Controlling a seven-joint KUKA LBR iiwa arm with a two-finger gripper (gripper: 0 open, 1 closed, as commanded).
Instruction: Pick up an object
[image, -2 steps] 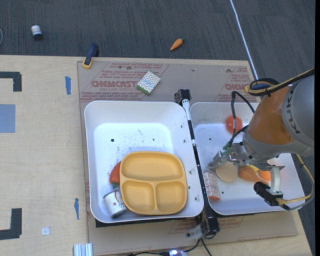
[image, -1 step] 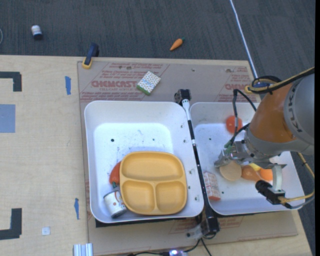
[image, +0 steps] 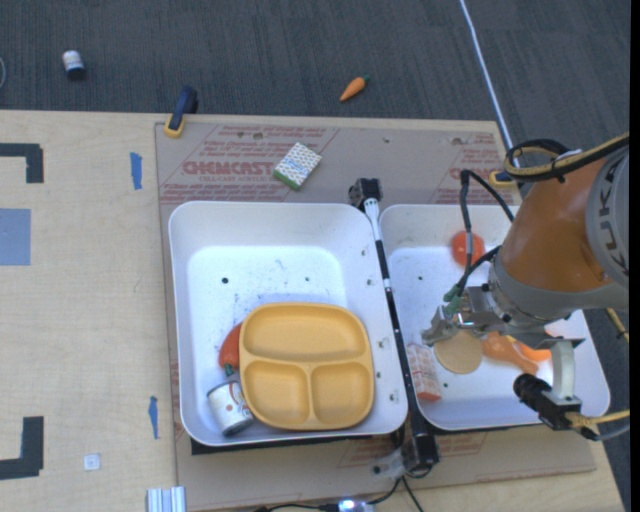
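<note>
Nearest the lens: grey arm (image: 570, 240) with orange band, reaching in from right, covering much of right bin (image: 420, 225). Claw (image: 452, 325) low over right bin, near its middle; open or clenched cannot tell, tips blurred among cables. Nothing seen between them, so no grasp confirmed.

Just under and beside claw: tan round disc (image: 460, 355), flat on bin floor, touching or nearly touching claw, cannot tell which. Likely target. Round, so no real long axis, no pointing direction. Just right of disc: orange carrot-like piece (image: 515, 350), long axis roughly left-right, partly hidden by arm. Small orange-red ball (image: 465, 245) toward back of same bin, well apart. Striped packet (image: 422, 378) at front-left of bin, long axis running front to back.

Left bin (image: 190, 300): yellow divided plate (image: 305, 362), red piece (image: 230, 348) and small can (image: 228, 405) tucked at its left edge.

Progress, judged: approach done, claw at object level; closing, lift and clearing bin left. Nothing lifted yet.
</note>
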